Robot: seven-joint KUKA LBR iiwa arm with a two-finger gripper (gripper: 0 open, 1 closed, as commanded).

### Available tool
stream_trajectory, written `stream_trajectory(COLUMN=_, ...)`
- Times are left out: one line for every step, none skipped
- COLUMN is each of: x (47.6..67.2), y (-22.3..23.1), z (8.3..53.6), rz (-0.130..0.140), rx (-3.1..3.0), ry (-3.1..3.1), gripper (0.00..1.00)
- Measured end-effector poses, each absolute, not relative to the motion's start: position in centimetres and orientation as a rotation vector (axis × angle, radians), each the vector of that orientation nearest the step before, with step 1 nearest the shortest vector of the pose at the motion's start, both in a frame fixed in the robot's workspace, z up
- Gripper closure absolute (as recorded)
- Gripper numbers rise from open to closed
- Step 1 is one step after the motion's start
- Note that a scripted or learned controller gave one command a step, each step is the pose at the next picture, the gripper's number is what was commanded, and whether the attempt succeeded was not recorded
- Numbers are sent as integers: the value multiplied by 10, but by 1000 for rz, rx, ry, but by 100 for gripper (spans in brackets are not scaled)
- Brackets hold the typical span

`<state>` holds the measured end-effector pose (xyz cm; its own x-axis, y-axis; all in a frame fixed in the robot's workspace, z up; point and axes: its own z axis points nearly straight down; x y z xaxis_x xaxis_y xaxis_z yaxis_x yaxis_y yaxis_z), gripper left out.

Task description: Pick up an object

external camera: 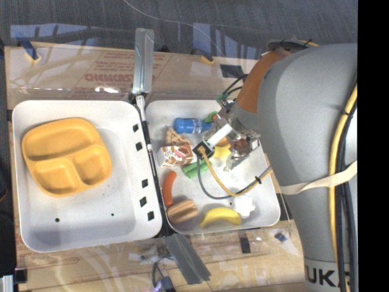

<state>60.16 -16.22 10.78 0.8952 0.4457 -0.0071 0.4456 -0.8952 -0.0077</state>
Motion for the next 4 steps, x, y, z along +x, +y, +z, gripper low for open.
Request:
stream_trajectory(x=644, y=-146, z=90, rz=34, rx=-3107, ry=-439, gripper=0)
stream_trajectory(x=646, y=-142, z=99, rz=27, rx=-3102, ry=-454, gripper=100)
stream_trajectory(x=646, y=-140, z=107, rz=33, rx=-3098, ry=-465, gripper=100)
stream_trajectory(x=639, y=-78, z=216, rz=-9, rx=-3122, ry=-334, gripper=100)
